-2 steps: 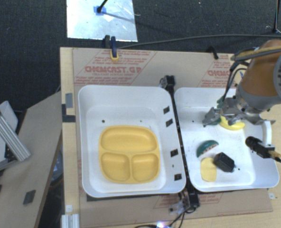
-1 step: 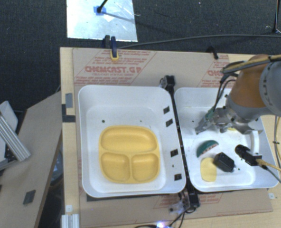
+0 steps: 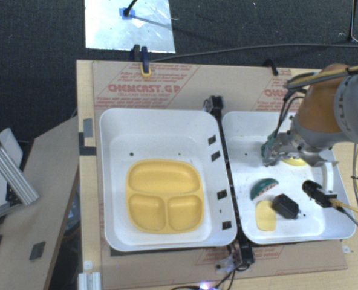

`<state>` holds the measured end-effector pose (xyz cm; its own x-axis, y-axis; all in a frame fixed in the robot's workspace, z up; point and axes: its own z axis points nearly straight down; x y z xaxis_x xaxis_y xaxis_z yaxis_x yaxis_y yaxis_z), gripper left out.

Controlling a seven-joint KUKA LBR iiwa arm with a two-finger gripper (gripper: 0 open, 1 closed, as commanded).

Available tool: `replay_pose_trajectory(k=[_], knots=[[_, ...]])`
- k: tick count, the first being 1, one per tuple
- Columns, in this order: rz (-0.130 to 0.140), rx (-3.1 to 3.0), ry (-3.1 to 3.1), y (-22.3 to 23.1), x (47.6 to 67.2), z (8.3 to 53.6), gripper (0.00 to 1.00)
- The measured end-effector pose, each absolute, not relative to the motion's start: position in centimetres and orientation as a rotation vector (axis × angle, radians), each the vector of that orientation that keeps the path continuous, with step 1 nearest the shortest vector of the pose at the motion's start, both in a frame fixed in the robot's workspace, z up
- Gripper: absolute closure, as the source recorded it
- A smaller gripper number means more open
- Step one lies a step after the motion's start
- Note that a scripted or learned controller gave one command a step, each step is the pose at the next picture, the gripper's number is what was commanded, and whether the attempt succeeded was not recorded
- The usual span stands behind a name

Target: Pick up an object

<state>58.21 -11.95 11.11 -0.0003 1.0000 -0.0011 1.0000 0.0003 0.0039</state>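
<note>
The brown board [image 3: 167, 80] covering the table [image 3: 52, 162] bears red print reading "CHEMCAST GP". In the right white bin [image 3: 251, 128], the grey end effector [image 3: 274, 153] is lowered near the bin's middle, beside a partly hidden yellow item [image 3: 297, 160]; whether it grips anything cannot be told. Nearer the front lie a green-edged half-round object [image 3: 263, 188], a pale yellow flat piece [image 3: 265, 215] and a black block [image 3: 285, 206]. The left white bin [image 3: 115, 132] holds a yellow three-compartment plastic tray [image 3: 164, 195].

You have the divided tray [image 3: 164, 195] in the left bin [image 3: 115, 125]; the gripper [image 3: 274, 153] sits far in the right bin [image 3: 245, 125], the other objects nearer.
</note>
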Motion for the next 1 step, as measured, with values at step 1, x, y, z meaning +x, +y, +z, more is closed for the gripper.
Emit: replay_pose_trajectory(k=[1], knots=[[0.004, 2.215, 2.223, -11.24, 58.38, 15.67, 1.0]])
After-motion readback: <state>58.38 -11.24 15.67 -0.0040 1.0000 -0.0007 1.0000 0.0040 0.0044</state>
